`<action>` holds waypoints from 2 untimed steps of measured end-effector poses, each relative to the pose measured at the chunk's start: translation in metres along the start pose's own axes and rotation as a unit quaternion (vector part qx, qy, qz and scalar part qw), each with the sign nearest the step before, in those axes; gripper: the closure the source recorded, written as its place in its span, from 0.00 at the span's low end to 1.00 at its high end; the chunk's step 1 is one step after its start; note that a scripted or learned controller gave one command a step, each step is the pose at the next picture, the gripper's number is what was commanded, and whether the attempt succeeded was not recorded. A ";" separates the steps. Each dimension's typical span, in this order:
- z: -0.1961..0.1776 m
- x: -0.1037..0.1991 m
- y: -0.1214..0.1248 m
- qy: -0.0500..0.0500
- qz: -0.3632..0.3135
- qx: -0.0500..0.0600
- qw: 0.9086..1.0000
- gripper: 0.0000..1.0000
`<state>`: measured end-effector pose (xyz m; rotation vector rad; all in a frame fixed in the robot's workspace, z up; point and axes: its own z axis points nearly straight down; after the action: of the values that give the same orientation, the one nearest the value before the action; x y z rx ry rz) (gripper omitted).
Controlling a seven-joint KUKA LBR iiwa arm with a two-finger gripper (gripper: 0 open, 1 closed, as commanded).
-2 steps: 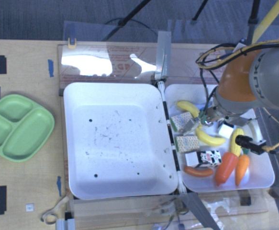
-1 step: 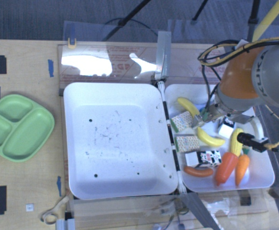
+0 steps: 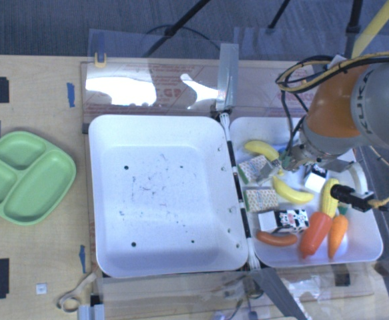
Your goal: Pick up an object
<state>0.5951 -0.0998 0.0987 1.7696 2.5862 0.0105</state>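
The right bin [image 3: 367, 249] holds a pile of toy food. A yellow banana [image 3: 261, 149] lies at its back left, and a second banana [image 3: 291, 193] lies in the middle. Two green patterned pads [image 3: 261, 199] lie along the left wall. At the front are a red sausage [image 3: 275, 239], a red pepper [image 3: 314, 234] and an orange carrot [image 3: 338, 235]. A small black and white item [image 3: 293, 219] sits between them. My gripper [image 3: 289, 160] hangs low over the bin, between the two bananas, beneath the orange wrist band [image 3: 334, 109].
The left white bin [image 3: 164, 139] adjoins the right one, with a divider rim between them. A green divided plate [image 3: 25, 177] rests on the wooden bench at the far left. Cables loop off the arm at the right, above the bin.
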 end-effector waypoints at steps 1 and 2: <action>-0.011 -0.001 0.001 -0.001 0.001 -0.002 1.000 1.00; -0.086 0.013 0.047 0.000 0.203 0.004 0.979 1.00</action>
<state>0.6337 -0.0708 0.1852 2.2633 2.1763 0.0009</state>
